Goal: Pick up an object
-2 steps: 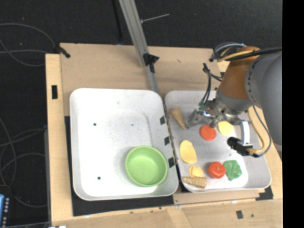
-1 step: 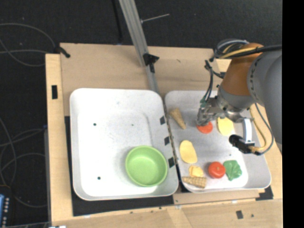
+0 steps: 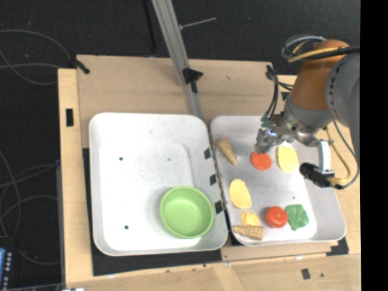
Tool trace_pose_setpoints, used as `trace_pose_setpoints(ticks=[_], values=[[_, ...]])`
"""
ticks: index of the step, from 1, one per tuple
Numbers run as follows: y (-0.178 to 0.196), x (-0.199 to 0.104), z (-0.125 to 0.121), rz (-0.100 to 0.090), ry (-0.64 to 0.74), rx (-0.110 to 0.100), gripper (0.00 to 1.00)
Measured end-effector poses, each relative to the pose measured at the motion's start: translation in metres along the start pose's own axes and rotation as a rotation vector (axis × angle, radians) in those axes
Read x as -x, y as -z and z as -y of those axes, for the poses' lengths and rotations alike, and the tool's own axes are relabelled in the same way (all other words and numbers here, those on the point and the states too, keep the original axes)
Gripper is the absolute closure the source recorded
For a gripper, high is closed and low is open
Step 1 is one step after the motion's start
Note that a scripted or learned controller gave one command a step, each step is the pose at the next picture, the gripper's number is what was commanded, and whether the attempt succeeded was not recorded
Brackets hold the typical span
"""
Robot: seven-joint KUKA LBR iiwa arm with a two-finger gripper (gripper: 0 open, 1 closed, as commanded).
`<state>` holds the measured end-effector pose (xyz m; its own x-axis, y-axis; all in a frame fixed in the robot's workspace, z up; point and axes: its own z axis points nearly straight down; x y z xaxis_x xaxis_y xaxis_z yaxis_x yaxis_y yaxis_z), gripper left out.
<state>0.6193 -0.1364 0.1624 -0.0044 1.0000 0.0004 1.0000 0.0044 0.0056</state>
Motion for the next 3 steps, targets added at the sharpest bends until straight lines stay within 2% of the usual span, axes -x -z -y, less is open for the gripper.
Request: trace_pose_setpoints(ticks=[1,3], values=[[0.054,0.001,-0.002,0.001,-0.001,0.002,1.00],[0.077,-0.119,-0.005,-0.002,0.005,-0.003,1.00]])
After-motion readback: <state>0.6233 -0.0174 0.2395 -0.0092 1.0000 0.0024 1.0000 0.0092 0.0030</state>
